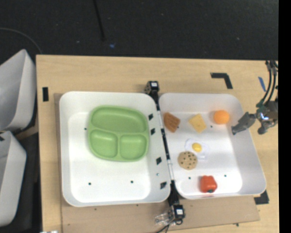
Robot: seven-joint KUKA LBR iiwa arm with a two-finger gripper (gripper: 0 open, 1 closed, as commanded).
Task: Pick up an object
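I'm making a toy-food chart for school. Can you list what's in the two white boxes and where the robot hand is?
left bin: green divided plate
right bin: toast slice, cheese wedge, orange, fried egg, cookie, red pepper
gripper: at the right bin's far right edge, holding nothing
nearest food to gripper: orange

The counter (48,144) is a pale wooden board with black corner marks near its edges. Two shallow white bins lie directly on it, side by side and touching along their inner edges: the left bin (72,178) and the right bin (247,174). Small black clips (152,86) sit at the near and far ends of the seam between them.
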